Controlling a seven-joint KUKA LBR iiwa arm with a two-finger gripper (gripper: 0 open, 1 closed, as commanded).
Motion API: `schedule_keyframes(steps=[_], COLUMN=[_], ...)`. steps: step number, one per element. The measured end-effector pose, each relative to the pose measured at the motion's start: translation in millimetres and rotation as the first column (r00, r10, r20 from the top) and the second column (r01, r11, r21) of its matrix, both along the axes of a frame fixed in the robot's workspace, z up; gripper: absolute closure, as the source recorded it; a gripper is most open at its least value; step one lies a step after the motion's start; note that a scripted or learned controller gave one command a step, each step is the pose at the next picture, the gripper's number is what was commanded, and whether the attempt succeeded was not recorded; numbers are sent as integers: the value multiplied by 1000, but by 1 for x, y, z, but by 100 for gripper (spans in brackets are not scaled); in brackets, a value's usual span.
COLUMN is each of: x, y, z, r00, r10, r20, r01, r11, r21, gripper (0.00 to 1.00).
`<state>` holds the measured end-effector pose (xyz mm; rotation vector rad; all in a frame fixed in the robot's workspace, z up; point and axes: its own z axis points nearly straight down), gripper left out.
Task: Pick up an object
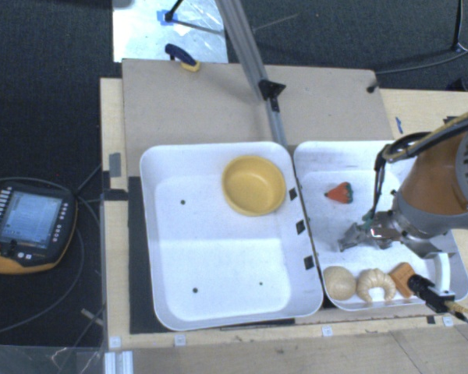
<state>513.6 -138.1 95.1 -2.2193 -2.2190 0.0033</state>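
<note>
My gripper (352, 238) hangs low over the middle of the right bin (316, 156), reaching in from the right and pointing left. A red strawberry-like piece (339, 193) lies a little beyond it, toward the bin's back. Along the front wall sit a pale round roll (339, 283), a croissant (376, 284) and a small orange block (403, 277), all below the gripper and apart from it. I see nothing held in the gripper.
A yellow bowl (253, 184) rests in the back right corner of the left bin (218, 279). A metal pole (246, 37) slants over the bench behind the bins. A teach pendant (27, 226) lies on the floor at far left.
</note>
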Motion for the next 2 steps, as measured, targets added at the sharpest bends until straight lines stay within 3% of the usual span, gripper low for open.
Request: schedule_keyframes(steps=[1,2], x=[2,-7], y=[0,3], z=[13,66], r00=[1000,1000], r10=[0,1], r20=[5,8], r01=[0,-1], r11=[1000,1000], r21=[-1,-2], gripper=[100,100])
